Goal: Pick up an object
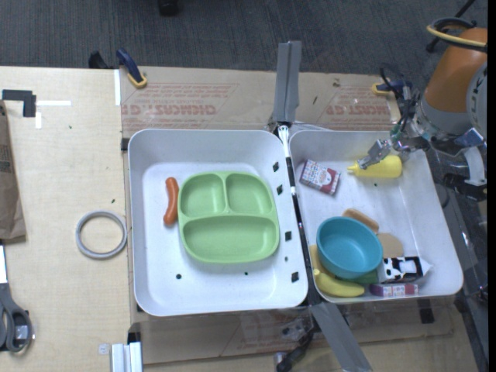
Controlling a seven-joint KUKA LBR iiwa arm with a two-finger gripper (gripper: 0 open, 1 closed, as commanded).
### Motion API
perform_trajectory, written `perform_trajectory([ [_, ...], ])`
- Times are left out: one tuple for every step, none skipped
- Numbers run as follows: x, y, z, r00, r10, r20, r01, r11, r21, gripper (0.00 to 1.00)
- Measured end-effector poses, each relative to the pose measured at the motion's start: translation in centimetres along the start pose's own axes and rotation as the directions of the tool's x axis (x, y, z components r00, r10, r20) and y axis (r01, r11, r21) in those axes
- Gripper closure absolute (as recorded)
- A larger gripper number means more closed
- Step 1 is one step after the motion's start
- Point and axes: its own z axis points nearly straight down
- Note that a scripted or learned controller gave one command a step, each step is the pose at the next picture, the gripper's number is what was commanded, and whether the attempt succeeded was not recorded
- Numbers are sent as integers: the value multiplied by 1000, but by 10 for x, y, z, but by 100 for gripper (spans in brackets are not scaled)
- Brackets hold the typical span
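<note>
1. Camera view: the grey two-finger gripper (381,153) sits at the right white bin's (442,208) far end, fingers closed around the yellow plastic toy (380,168); whether it is lifted is unclear.
2. Nearby: small red carton (319,177), blue plastic bowl (349,247), yellow banana (339,285). None obstruct. The left white bin (147,208) holds a green divided plate (229,217).

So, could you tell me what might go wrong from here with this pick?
The gripper sits at the top edge of the yellow object, so a grasp may slip off. That object lies near the right bin's back wall, which may hinder the approach. The red packet lies close by and could get nudged.
</note>
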Motion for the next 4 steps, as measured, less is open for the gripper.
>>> perform_trajectory([
  [-3, -2, 0, 999, -44, -5, 44, 999, 0, 0],
  [-6, 4, -20, 999, -46, 7, 46, 999, -18, 100],
  [-4, 1, -14, 999, -45, 0, 45, 999, -9, 0],
  [20, -1, 13, 998, -66, 0, 66, 998, 11, 0],
])
